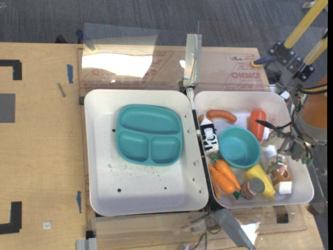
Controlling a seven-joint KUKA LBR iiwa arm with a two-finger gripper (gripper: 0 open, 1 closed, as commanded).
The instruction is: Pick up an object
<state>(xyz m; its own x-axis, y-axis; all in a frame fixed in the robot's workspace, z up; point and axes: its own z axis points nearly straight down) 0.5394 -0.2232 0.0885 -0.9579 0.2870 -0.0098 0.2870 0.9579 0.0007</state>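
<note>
Two shallow white bins sit side by side on the desk [36, 139]. The left bin [99, 186] carries a teal divided tray [150, 134] with three compartments, lying flat near the bin's middle, with small dark specks scattered over the bare floor below it. The right bin [304, 191] is crowded with toy food and dishes: a teal bowl [239, 147] stands upright near the centre; a sausage [221, 115] lies above it toward the far wall; an orange-red piece [257, 124] stands just right of the sausage; two carrots [225, 176] lie side by side against the bowl's lower left edge; a yellow item [261, 179] rests below the bowl with a small round reddish can [251, 189] touching its lower left; a black-and-white carton [209, 137] leans along the divider between the bins. The arm [315, 116], its orange band showing at the right edge, reaches over the right side of that bin, and the gripper [281, 158] hangs amid dark cables just right of the bowl, above a small brown-and-white object [281, 176]. Whether the jaws are wide or narrow I cannot tell, since cables and clutter hide them, and nothing is visibly clasped between them.
</note>
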